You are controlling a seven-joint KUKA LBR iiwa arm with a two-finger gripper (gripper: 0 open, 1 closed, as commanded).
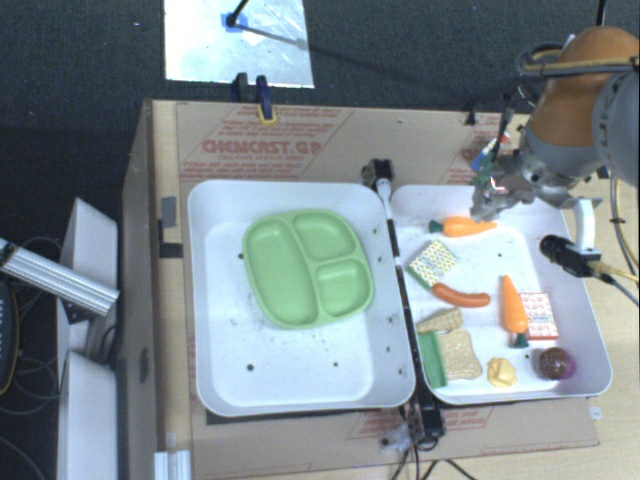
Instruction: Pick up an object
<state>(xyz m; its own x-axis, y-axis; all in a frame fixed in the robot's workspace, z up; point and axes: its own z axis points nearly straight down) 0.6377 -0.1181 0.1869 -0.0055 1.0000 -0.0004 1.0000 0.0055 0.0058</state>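
- arm (585,98) is reaching in from the right edge of the camera view, sitting in the upper right corner
- orange band is showing at the top, grey wrist section below it, angling down and to the left
- gripper (487,206) is pointing downward at the lower-left end of the wrist
- fingertips are blurred and too small to read
- cabling is running along the wrist's left side

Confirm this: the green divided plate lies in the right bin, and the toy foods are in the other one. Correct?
Not quite. The camera view shows the green divided plate in the left bin; the toy foods, such as the carrot and sausage, are in the other bin.
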